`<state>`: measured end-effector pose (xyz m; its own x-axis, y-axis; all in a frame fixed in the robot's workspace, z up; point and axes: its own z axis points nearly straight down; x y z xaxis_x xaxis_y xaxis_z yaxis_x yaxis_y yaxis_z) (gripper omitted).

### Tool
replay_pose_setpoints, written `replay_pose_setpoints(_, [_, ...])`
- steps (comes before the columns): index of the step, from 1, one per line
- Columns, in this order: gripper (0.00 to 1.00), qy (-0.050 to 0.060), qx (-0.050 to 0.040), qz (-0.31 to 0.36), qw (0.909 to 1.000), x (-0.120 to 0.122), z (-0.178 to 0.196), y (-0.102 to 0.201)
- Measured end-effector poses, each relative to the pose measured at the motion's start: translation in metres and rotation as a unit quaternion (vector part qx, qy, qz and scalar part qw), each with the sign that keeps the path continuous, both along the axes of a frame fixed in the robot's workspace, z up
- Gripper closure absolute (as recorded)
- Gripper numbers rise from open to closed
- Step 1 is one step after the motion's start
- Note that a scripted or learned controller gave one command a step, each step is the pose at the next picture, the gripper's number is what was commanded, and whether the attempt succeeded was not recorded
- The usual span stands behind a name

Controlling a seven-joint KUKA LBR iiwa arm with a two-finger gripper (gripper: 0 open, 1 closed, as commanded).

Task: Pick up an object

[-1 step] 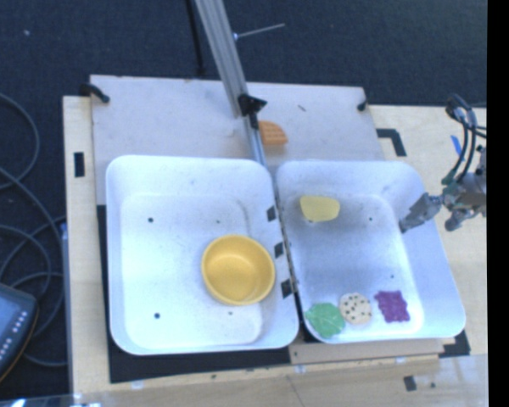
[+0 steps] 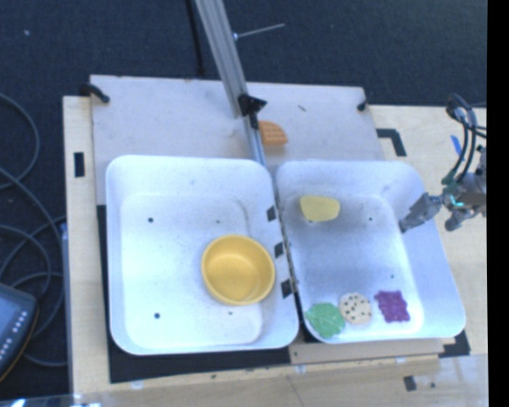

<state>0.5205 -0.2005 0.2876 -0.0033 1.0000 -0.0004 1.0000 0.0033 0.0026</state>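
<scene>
Currently two-finger gripper sits at right white bin's right rim, nothing between its spread fingers, while pickable pale yellow flat piece lies well apart near the bin's upper-left.

You see the arm cut off at the right; its fingers are too small to read.

Left bin: yellow bowl, upright. Right bin: yellow piece at back; green piece, cookie, purple piece along front.
</scene>
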Motion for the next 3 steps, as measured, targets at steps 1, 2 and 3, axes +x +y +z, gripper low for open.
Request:
replay_pose_setpoints(1, [0.00, 0.003, -0.0002, -0.002, 1.0000, 0.003, -0.062, 0.002])
replay_pose_setpoints(2, [0.00, 0.004, 0.0000, -0.002, 1.0000, 0.000, -0.126, 0.002])
replay_pose_setpoints(3, [0.00, 0.003, 0.0000, -0.004, 1.0000, 0.002, -0.181, 0.010])
